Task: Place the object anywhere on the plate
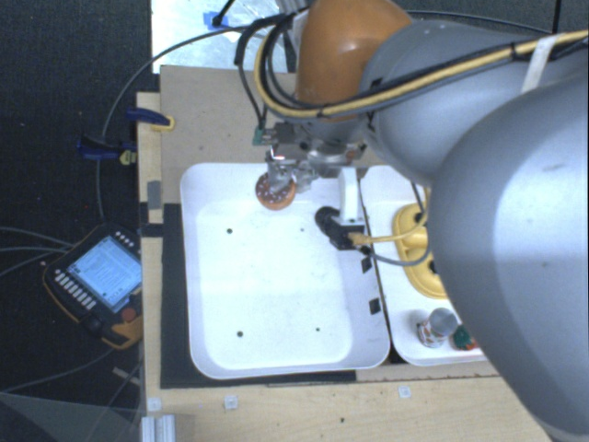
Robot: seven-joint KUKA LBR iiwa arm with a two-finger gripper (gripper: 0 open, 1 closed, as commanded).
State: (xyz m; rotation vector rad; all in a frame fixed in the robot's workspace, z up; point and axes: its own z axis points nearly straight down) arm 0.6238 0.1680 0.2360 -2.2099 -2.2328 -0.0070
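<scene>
No legible text (anywhere)

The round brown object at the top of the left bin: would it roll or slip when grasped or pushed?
The round brown object looks flat and disc-like, so it would probably slide, not roll. It seems small, likely light. It sits near the left bin wall, which may crowd the gripper.

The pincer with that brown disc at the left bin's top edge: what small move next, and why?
Probably carry it right, toward the yellow plate. The pincer hangs over the left bin's far edge with the brown disc just beneath it, while the plate lies in the right bin. Whether it is truly gripped is unclear.
</scene>
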